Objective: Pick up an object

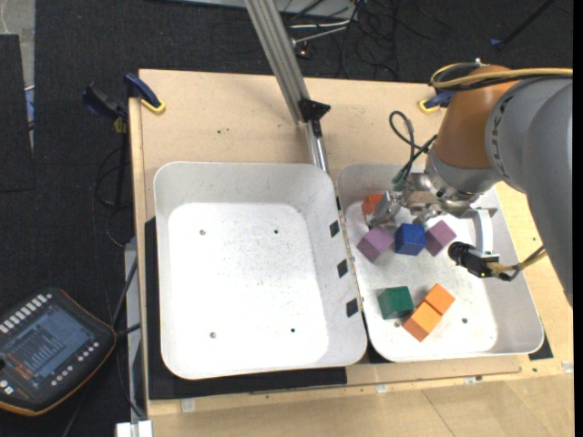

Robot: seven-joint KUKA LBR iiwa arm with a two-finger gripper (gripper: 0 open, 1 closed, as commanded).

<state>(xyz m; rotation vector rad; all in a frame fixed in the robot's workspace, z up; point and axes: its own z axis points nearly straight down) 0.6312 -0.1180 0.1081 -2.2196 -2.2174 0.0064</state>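
My gripper [407, 209] hangs low over the back of the right bin [510, 340], above a cluster of blocks. A blue block [410, 238] lies just below it, flanked by a purple block [374, 243] on the left and another purple block [441, 235] on the right. A red-orange block [372, 205] sits at the gripper's left side, partly hidden. Nearer the front lie a green block [395, 301] and two orange blocks [439, 299] [420, 321] touching each other. Nothing is seen held.
The left bin [182, 189] stands beside the right one, with black clips along their shared edge. A metal pole [278, 44] slants in from the back. A teach pendant [46, 344] lies off the bench at the lower left.
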